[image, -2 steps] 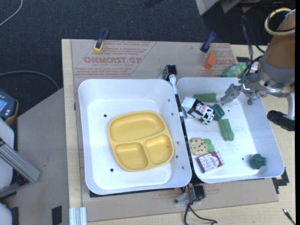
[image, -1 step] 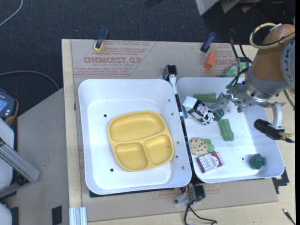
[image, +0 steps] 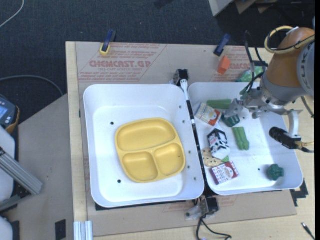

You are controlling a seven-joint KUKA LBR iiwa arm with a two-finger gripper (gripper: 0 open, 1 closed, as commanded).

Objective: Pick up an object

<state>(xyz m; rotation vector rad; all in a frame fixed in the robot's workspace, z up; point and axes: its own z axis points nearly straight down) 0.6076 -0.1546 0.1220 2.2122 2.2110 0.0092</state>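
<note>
Red print reading "CHEMCAST GP" runs across the brown protective paper [image: 125,59] covering the desk, above the left bin. Printing on the small packets is too small to read.

Brightness: even and fairly bright over the bench; the dark floor at 11 o'clock stays dim.
Light source: overhead, diffuse; no single lamp can be told.
Shadows: soft and short, a thin dark line under the left bin [image: 95,134] rim at 6 o'clock.
Glare: mild sheen on the yellow tray [image: 149,149] and on the arm's orange band [image: 285,66] at 2 o'clock.
Sharpness: low resolution, slightly soft; labels on the small packets in the right bin [image: 287,176] are unreadable.
Distortion: slanted view, bench edges converge toward 12 o'clock.
</note>
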